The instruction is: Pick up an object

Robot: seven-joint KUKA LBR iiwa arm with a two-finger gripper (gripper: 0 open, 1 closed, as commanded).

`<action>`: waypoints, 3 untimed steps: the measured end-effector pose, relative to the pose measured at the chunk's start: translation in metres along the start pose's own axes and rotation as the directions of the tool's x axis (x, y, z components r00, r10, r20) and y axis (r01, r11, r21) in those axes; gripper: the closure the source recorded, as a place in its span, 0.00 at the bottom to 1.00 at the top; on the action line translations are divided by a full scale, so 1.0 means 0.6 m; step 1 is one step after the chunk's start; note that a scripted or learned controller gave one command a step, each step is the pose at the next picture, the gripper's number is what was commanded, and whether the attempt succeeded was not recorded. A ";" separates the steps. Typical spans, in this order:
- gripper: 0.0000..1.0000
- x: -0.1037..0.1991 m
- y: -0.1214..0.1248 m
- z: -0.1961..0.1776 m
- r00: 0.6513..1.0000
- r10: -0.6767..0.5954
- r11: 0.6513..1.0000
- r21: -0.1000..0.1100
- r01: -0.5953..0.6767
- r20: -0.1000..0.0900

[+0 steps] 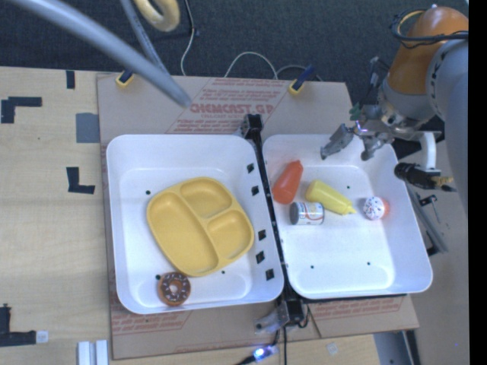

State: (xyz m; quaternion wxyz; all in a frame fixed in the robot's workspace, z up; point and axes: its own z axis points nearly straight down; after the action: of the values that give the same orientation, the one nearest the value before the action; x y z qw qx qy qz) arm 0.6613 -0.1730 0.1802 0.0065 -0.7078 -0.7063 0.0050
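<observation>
Nothing is chosen for me, so any piece in the right bin (pixel 396 268) will do: a yellow bottle-shaped toy (pixel 329 197) lies near the middle, with a small silver can (pixel 307 213) touching its lower left end, an orange-red piece (pixel 288 182) leaning toward the divider, and a small white-and-orange ball (pixel 372 207) just to the right. My end effector (pixel 351 144) hangs over the bin's upper edge, fingers spread wide and holding nothing, well apart from all four. I judge this to be the approach step, before any descent. Next I would need to travel down and left, centre over one piece, the yellow toy looking easiest, and align across its narrow width. In the left bin (pixel 122 204) on the worktop sit a yellow divided plate (pixel 199 225) and a donut (pixel 173 288).
</observation>
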 end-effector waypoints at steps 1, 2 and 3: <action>0.00 0.001 0.005 -0.017 1.000 -0.004 1.000 -0.015 0.004 0.003; 0.00 0.013 -0.006 0.066 1.000 -0.004 1.000 -0.010 0.004 0.002; 0.00 0.015 -0.006 0.155 1.000 -0.005 1.000 -0.012 0.005 0.003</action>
State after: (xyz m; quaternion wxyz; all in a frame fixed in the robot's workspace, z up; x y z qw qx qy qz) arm 0.6562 -0.1641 0.0870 0.0013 -0.7062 -0.7080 0.0020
